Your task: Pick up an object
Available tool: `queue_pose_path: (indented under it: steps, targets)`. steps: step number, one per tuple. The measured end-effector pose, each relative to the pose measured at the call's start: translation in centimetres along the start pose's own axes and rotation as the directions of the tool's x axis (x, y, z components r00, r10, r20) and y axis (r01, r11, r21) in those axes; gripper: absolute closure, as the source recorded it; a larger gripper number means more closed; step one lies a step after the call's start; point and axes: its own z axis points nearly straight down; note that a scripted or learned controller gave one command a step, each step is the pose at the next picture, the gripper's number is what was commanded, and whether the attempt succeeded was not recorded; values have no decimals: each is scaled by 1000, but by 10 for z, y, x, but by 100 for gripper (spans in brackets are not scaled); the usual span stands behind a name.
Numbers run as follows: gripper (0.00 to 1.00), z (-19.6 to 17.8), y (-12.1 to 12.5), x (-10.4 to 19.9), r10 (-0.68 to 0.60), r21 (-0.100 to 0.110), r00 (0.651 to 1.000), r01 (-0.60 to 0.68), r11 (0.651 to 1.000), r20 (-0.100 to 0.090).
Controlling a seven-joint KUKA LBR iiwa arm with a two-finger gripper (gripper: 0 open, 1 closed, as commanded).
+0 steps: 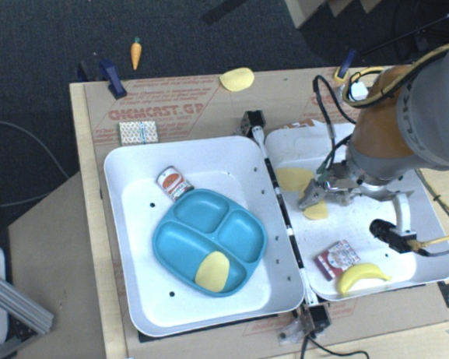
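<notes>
My gripper [317,194] is down in the right bin [435,270], a small yellow piece [316,212] at its six o'clock (finger state I cannot tell), nothing lifted yet.

Gripper [313,197] low in right bin [428,270], beside yellow piece [316,212].

Objects available for picking, both bins.

Right bin: a pale yellow flat piece [293,178] near the upper left corner; a small yellow lump [316,212] just below it; a red-and-white packet [337,257] lying flat toward the front; a banana [361,277] on its side just beside that packet. Left bin: a blue divided tray [207,241] set at a slant, a yellow piece [212,272] in its front compartment; a small red-and-white can [175,182] lying beside the tray's upper edge.
</notes>
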Motion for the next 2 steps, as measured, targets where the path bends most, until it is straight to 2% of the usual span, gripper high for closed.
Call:
queue_pose_path:
  steps: [1, 2]
  targets:
    - [0, -1, 60, 9, -2, -4, 1000, 2, 1000, 2]
    - [0, 0, 12, 7, 0, -1, 1000, 0, 1000, 0]
